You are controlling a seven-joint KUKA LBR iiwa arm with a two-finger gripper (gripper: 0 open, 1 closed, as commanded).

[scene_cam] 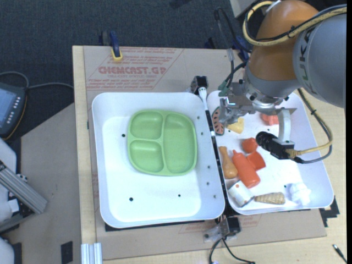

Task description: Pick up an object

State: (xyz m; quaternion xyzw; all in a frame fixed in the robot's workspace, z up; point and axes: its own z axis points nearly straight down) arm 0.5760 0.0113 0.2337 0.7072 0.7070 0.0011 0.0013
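Observation:
My gripper (231, 110) hangs low over the far left corner of the right bin (323, 187), under the grey and orange wrist. Right below it lie a dark red-brown piece (219, 121) against the bin's left wall and a yellow wedge (236, 126). I cannot see whether anything is between the jaws. Further toward the front are an orange-red cylinder (246, 169), a small red piece (249, 144), a red block (257, 159) and a tan-orange stick (226, 163). A pink piece (269, 119) is partly hidden behind the gripper's body.
The left bin (110, 194) holds a green divided plate (163, 142). At the right bin's front lie a white cup (238, 193), a tan cone (269, 198) and a white crumpled item (300, 190). A black cable plug (272, 143) hangs from the arm over the bin.

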